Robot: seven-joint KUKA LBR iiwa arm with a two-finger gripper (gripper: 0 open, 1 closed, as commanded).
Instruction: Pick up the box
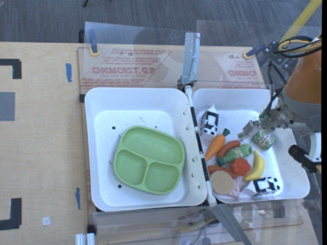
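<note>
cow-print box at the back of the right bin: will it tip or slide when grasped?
The box looks small, probably light. It seems to lean on the bin wall, so a side nudge may tip it. The carrot sits close in front and could be bumped. Smooth printed faces might slip.

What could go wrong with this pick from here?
The gripper hangs beside a green can, not either cow-print box, so it may grab the wrong thing. The other cow-print box lies against the banana, so closing there could catch both.
</note>
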